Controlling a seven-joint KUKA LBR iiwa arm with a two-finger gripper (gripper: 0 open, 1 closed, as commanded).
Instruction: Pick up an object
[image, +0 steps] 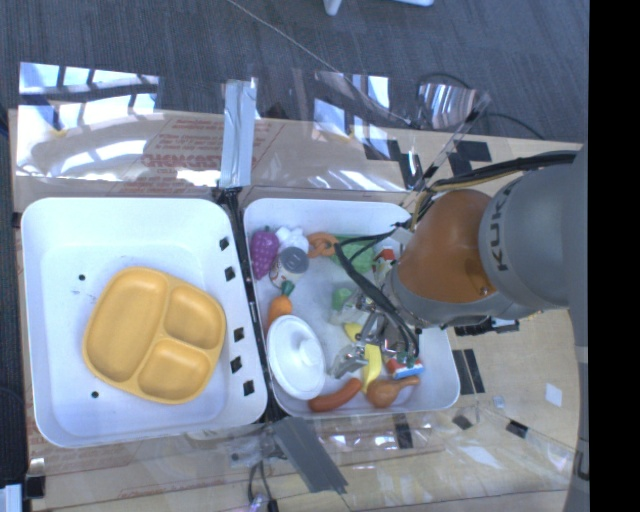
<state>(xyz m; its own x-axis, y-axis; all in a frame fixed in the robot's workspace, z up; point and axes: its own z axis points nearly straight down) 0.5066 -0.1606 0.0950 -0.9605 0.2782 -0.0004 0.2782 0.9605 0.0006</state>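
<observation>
My gripper (362, 350) is low in the right bin (430, 372), down among the toys near its front right. It hovers over or touches a yellow banana-like piece (373, 368); I see nothing clearly held. Around it lie a white round bowl (296, 356), a brown sausage (333, 398), an orange-brown piece (383, 393), a small green piece (343, 297) and a carrot (281, 308). At the bin's back lie purple grapes (263, 250), a grey cylinder (294, 260) and an orange toy (321, 243). The orange wrist band (445, 250) hides the bin's right part.
The left bin (60, 240) holds a yellow divided plate (153, 333). A black-clipped wall (240, 300) separates the two bins. Cables (352, 262) run from the wrist over the right bin's back. Cardboard and foil (180, 150) lie behind the bins.
</observation>
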